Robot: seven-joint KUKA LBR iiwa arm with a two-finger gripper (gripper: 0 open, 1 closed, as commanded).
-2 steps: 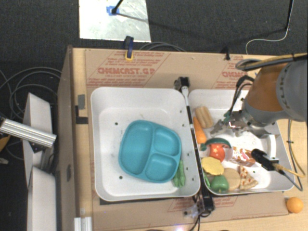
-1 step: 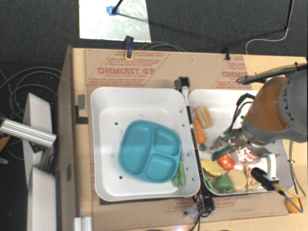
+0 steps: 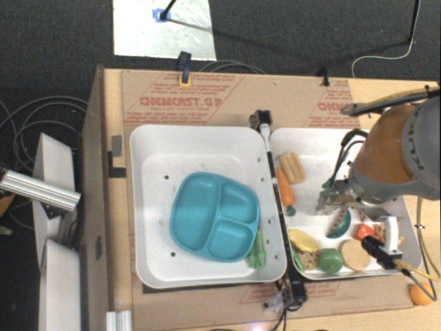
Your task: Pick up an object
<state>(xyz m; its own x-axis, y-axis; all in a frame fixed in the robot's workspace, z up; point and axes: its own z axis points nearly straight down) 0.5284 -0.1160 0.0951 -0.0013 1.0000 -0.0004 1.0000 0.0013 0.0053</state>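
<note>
Toy foods crowd right white bin: tan bread roll, orange carrot, yellow piece, green round fruit, tan round cookie, teal slice. Pincer low over bin, just above teal slice; grip state cannot tell. Left white bin holds blue divided plastic tray, green leafy piece beside it.

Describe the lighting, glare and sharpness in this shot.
Camera view: even overhead light, soft shadows inside the bins; the blue tray is crisp; the foil sheet on the floor is washed out by glare; the arm is slightly blurred; the gripper looks murky.
</note>
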